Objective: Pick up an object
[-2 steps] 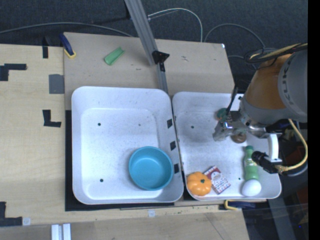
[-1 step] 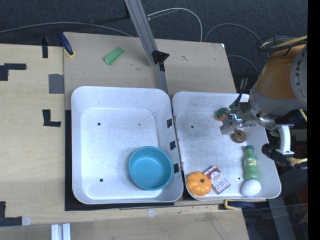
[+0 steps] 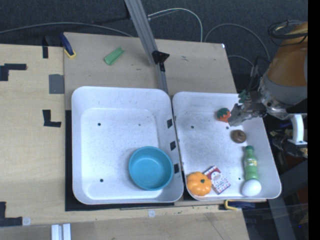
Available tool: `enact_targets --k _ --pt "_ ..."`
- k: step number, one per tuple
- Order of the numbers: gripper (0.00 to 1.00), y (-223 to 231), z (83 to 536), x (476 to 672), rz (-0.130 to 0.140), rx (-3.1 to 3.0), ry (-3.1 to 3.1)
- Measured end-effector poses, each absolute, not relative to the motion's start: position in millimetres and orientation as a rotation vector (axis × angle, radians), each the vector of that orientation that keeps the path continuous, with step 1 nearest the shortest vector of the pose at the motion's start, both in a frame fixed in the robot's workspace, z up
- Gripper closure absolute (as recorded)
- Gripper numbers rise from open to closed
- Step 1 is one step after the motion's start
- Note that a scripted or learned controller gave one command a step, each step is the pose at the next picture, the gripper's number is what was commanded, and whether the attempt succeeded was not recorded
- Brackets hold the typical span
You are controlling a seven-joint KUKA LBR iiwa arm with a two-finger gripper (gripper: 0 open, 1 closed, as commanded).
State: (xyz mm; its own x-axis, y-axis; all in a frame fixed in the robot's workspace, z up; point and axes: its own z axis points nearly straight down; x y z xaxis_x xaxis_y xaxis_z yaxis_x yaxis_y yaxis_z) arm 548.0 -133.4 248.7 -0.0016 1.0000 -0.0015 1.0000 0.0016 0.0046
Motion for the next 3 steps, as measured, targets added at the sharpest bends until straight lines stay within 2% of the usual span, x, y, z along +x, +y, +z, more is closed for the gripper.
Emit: enact_targets --k 1,2,3 --pt "1.00 -80.7 233.7 556.0 -0.001 2.216 2.230" --pt "1.00 -25.9 241.0 565.8 0.001 2.215 2.231" --pt "1.00 34.6 242.9 565.4 0.000 2.214 2.233"
